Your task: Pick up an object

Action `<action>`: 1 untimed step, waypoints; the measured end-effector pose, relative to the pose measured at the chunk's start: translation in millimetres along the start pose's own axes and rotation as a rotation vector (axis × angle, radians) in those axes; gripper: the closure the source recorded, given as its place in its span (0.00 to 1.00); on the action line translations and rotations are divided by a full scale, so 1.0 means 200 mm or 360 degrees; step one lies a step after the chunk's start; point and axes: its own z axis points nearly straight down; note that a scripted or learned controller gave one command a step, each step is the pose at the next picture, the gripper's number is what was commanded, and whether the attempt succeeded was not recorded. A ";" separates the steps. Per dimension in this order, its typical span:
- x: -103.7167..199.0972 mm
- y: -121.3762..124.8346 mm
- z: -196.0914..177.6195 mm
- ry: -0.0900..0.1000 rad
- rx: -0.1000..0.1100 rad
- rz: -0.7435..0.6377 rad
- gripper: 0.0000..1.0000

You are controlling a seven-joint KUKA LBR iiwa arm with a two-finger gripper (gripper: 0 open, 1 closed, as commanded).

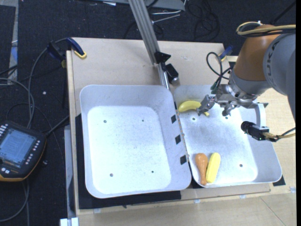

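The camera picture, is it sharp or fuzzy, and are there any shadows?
In the camera view, soft and grainy, but nothing smeared by motion; even light, no strong glare on the white bins; a faint shadow lies under the gripper near the banana.

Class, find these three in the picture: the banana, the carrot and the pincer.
banana (pixel 188 106), camera view, middle of its curved body.
carrot (pixel 201 166), camera view, its orange body.
pincer (pixel 215 107), camera view, midway between its fingertips.
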 end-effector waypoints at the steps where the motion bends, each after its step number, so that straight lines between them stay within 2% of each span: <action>1: 0.02 -0.02 0.31 0.0000 0.0001 0.0000 0.00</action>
